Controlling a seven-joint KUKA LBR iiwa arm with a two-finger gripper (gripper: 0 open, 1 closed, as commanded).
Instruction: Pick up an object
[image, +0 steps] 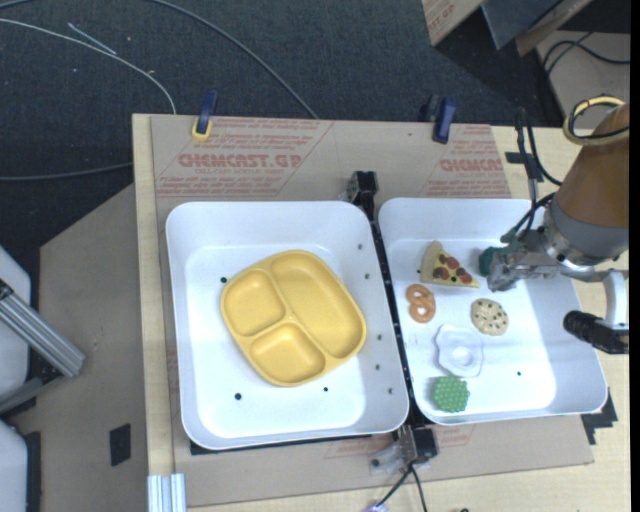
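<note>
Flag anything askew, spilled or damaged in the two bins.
Nothing stands out. The yellow divided plate lies flat in the left bin; pizza slice, pretzel and cookie lie apart in the right bin.

Even, fairly bright overhead light; the white bins (190, 300) nearly wash out, with soft faint shadows. The picture is slightly grainy and soft, darker over the far floor (100, 60).

2 white bins: left (190, 300), right (560, 395). 1 yellow tray (292, 316). Right bin, 5 items: 1 pizza slice (445, 267), 1 pretzel (420, 302), 1 cookie (489, 316), 1 white piece (459, 353), 1 green piece (450, 393) at 6 o'clock.
</note>
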